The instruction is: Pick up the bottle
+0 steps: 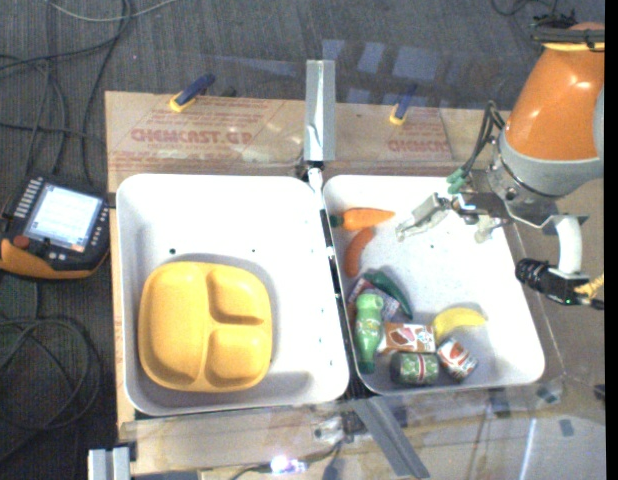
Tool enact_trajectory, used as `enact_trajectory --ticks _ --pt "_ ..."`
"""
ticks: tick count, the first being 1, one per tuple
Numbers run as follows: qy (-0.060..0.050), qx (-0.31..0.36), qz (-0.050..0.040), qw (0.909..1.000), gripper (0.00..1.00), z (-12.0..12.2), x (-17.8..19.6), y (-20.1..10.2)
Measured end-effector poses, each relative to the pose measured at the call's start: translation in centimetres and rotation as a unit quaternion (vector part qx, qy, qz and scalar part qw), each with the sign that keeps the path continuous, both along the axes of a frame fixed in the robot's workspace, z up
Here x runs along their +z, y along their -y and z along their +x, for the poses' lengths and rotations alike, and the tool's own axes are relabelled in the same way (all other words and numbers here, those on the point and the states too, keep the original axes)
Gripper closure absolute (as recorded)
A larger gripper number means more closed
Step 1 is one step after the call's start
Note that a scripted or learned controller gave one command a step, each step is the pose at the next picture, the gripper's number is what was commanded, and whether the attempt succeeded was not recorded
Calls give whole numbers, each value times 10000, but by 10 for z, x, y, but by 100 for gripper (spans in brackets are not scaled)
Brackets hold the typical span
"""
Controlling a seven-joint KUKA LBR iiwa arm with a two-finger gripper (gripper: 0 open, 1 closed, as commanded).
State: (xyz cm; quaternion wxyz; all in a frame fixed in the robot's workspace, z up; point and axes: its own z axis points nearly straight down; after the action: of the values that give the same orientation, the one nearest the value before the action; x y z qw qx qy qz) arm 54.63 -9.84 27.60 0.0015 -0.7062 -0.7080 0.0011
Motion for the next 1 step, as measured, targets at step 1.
enact_trajectory --ticks 1 --pt "-6 -707 -3 9975 0 22 -134 13"
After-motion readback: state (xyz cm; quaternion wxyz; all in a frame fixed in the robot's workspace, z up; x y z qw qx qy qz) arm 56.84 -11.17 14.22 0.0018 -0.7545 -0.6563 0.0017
